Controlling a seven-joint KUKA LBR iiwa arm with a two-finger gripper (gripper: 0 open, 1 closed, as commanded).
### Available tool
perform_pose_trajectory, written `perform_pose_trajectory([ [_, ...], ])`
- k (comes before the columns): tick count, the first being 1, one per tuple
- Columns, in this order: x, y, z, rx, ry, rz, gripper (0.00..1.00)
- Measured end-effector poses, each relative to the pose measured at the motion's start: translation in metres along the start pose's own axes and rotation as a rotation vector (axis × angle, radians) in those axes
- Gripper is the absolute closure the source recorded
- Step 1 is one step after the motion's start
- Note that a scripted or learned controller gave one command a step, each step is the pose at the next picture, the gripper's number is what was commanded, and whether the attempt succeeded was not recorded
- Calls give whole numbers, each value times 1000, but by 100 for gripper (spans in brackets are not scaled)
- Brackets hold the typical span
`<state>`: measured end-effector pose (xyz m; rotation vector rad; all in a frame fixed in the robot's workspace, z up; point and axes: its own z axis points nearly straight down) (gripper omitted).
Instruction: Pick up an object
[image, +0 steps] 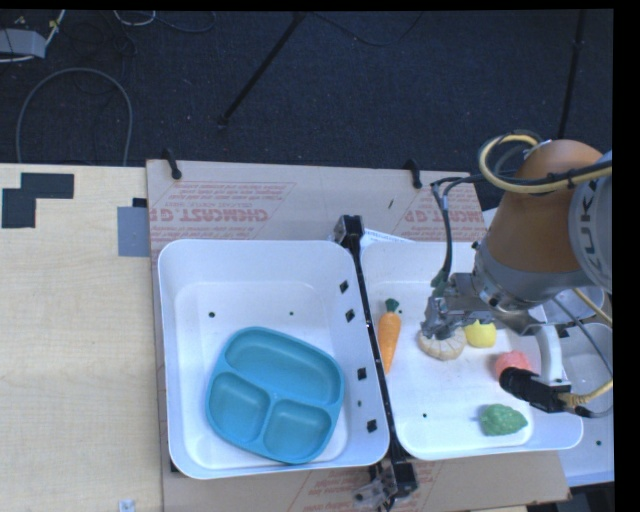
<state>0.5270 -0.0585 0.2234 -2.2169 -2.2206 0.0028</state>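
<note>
Currently, the grey arm with the orange band (545, 215) reaches in from the right over the right shallow white bin (440, 445). Its two-finger gripper (438, 322) sits directly above a small round beige plastic piece (442, 346), touching or nearly touching its top. You cannot tell from this view how the pincer is set, or whether it has any hold on the piece.

Note the other contents of the right bin:
- an orange toy carrot with a green top (388, 337), lying to the left, beside the divider;
- a small yellow block (481, 334), just right of the beige piece;
- a pink rounded piece (511, 363), further right;
- a green bumpy toy vegetable (501, 420), at the near right.

The left shallow white bin (190, 290) holds a blue plastic tray with three compartments (274, 393).
</note>
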Motion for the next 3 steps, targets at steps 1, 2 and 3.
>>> perform_pose_trajectory([
  [1, 56, 10, -9, -1, 0, -2, 100],
  [2, 114, 15, 1, 0, -1, -1, 100],
  [3, 159, 18, -6, 0, -1, -3, 100],
])
